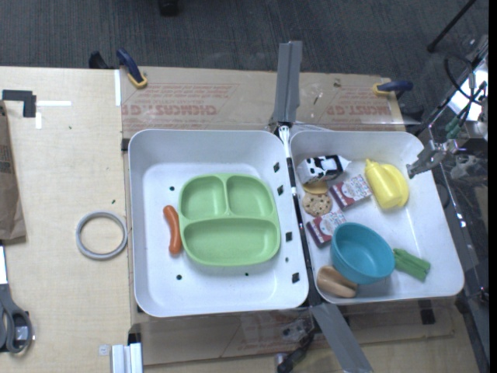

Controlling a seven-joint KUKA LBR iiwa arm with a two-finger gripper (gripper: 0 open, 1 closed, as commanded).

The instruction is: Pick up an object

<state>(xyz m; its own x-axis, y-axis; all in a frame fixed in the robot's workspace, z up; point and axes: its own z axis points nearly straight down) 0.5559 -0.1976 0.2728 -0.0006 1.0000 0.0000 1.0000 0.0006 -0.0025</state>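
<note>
Step in hand: approach for a pick; nothing is lifted yet, as I judge it.
Candidates: the right bin (446, 231) at the frame's right-centre holds my options: a yellow toy (386, 183) upper right, a blue bowl (362, 252) low in the middle, a green piece (411, 263) just right of the bowl, a tan bun-like piece (336, 282) at its lower left, a cookie (316, 203), and small printed packets (351, 191) between the cookie and the yellow toy.
Left bin (147, 231): a green divided plate (230, 220) and an orange sausage-shaped toy (172, 228) just beside its left edge.
How I'd do it well: I'd pick the yellow toy or the green piece, since each has bare floor on its outer side; the packets and cookie crowd each other, and the bowl's rim looks hard to pinch. I'd come straight down and centre the toy before closing.
Arm pose: at the right edge of the frame, level with the right bin's upper corner, the gripper (423, 162) sits just outside the rim, near the yellow toy but apart from it.
Jaws: too small and cluttered there; I cannot tell how they stand.
</note>
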